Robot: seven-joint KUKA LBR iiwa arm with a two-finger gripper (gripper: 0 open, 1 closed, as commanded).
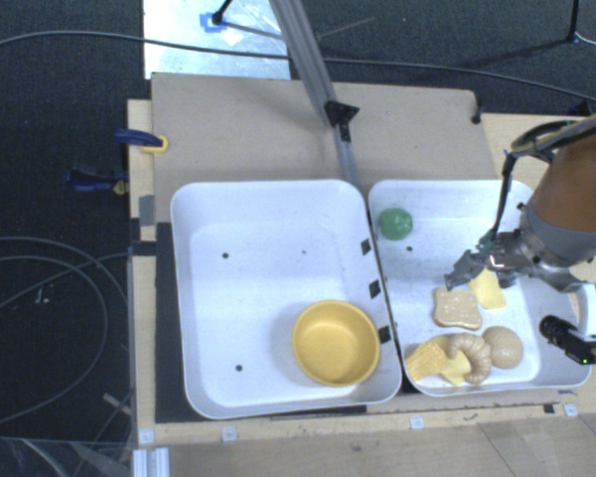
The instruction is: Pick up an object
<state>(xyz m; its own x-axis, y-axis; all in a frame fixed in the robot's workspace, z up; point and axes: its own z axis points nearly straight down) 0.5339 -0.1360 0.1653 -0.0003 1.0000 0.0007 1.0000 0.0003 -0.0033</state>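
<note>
The right bin (427, 199) holds a green ball (395, 224) near its back left, a tan toast-shaped slice (457, 309), a pale yellow cheese-like block (490, 290), a beige round piece (504, 346), a curled tan piece (470, 349) and a yellow wedge (424, 362). My gripper (474, 270) hangs over the right bin, just above the toast slice and next to the yellow block. Its dark fingers (464, 266) point left and down. Nothing shows between them.
A yellow bowl (336, 341) sits at the front right of the left bin (238, 227). A grey pole (308, 58) slants over the bench behind the bins. Blue clamps (109, 177) stick out at the bench's left edge.
</note>
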